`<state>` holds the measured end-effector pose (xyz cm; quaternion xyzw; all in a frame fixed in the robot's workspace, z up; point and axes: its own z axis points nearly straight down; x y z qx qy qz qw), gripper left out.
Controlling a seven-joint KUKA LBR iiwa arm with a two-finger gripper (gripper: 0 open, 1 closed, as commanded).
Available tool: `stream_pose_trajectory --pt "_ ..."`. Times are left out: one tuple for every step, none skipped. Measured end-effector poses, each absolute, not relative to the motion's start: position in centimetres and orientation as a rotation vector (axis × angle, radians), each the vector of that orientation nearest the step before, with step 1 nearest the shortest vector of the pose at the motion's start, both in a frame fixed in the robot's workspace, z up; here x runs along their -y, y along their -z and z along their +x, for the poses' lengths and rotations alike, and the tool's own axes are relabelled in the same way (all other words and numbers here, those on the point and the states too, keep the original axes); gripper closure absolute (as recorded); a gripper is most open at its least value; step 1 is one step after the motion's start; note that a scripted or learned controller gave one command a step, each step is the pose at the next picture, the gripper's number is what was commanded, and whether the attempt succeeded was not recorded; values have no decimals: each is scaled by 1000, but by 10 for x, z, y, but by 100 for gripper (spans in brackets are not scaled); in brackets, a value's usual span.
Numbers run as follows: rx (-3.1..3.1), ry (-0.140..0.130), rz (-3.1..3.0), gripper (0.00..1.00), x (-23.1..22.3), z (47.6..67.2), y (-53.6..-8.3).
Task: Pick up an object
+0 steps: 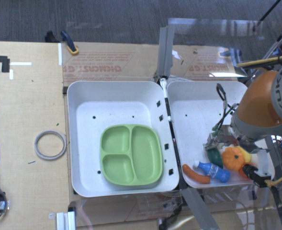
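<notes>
Camera view: claw [215, 143], grip state unclear, just above the orange toy [232, 158].

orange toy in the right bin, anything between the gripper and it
Nothing visible does. The gripper is low in the right bin, right beside the green piece and the orange toy. The blue bottle and hot dog lie nearer the front wall.

cardboard sheet [113, 63] | red print, mirrored, "CHEMCAST" partly legible
</notes>
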<state>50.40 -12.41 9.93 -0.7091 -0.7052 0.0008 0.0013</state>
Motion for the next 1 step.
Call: stream_pose_trajectory --pt "2222 -2 -2221 100 31 522 -191"
